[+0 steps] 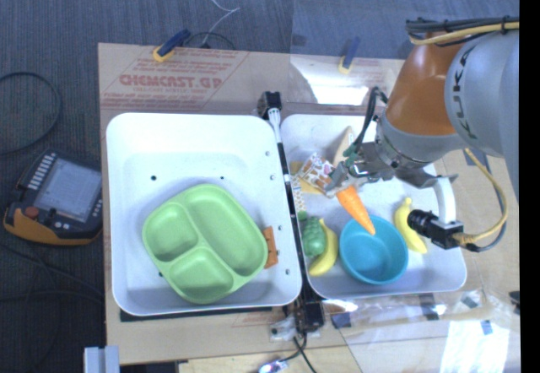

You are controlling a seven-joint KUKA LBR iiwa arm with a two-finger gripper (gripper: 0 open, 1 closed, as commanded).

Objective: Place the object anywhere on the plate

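Fingers point(348, 180) look clenched on the carrot's point(357, 209) top end, long axis down-right; green plate point(202, 240) lies well left, across the bin divider.

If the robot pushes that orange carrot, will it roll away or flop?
The orange cone-shaped toy carrot looks like smooth hard plastic, so it probably stays stiff and may slip. Its round, tapered shape would likely roll in a curve. The round blue bowl beside its tip would probably stop it soon.
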